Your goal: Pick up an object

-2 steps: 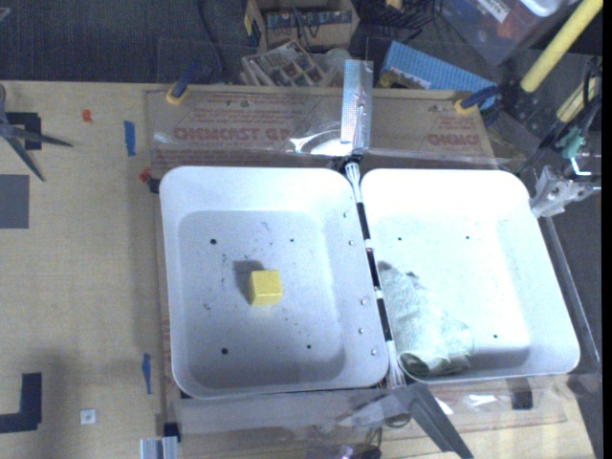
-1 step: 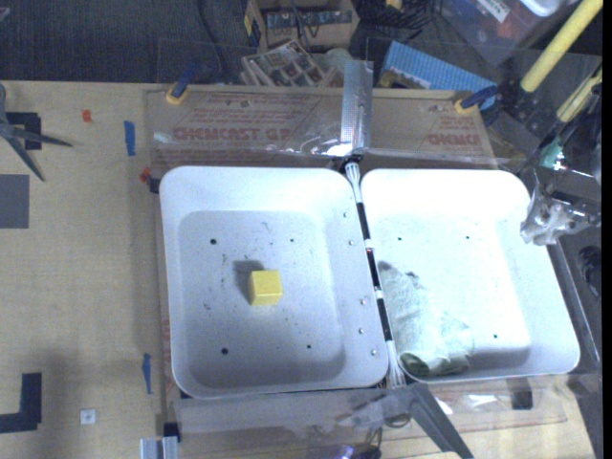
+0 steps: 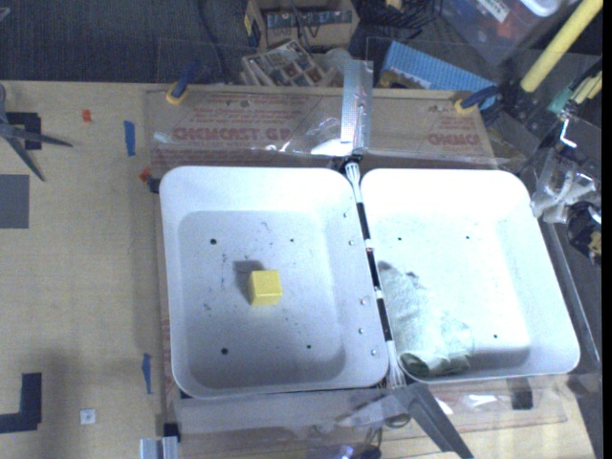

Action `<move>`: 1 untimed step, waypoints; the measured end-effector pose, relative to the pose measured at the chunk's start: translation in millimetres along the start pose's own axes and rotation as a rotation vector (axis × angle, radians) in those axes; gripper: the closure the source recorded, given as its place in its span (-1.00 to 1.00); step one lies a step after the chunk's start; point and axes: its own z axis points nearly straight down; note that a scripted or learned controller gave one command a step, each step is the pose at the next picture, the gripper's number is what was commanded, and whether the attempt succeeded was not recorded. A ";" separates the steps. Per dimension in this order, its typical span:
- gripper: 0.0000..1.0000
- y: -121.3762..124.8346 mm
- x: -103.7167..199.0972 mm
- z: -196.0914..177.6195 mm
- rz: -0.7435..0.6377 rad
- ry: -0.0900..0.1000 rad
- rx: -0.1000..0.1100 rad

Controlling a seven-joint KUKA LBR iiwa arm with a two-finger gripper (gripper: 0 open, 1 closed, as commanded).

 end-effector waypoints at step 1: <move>1.00 -7.1 8.6 180.8 -0.139 0.000 0.002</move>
